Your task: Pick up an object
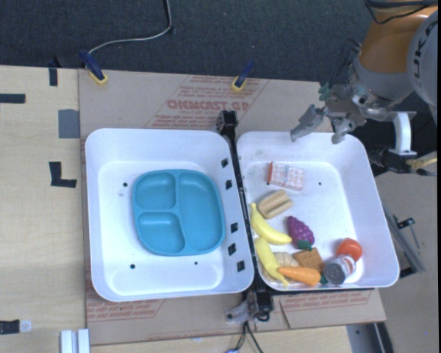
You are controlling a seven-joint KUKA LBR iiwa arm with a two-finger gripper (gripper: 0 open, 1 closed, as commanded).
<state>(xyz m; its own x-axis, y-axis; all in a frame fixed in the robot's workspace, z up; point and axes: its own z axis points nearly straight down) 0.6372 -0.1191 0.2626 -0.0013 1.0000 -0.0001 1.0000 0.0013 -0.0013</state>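
Note:
My gripper [323, 129] hangs above the far rim of the right bin [375, 197], fingers spread apart, nothing between them. Below it in that bin lie a small white and red packet [286, 175], a bread roll [274, 203], two bananas [267, 227], a bunch of purple grapes [300, 231], a cracker [308, 258], a carrot [298, 275], a tomato [350, 249] and a small can [336, 272]. The packet is the nearest item to the gripper, a little toward the front left of it.
The left bin [103, 197] holds a blue divided plate [178, 212]. A black clip strip [234, 197] joins the two bins. Cardboard [162, 101] lies under both, held by yellow and blue clamps at the back. A white cable [132, 39] trails behind.

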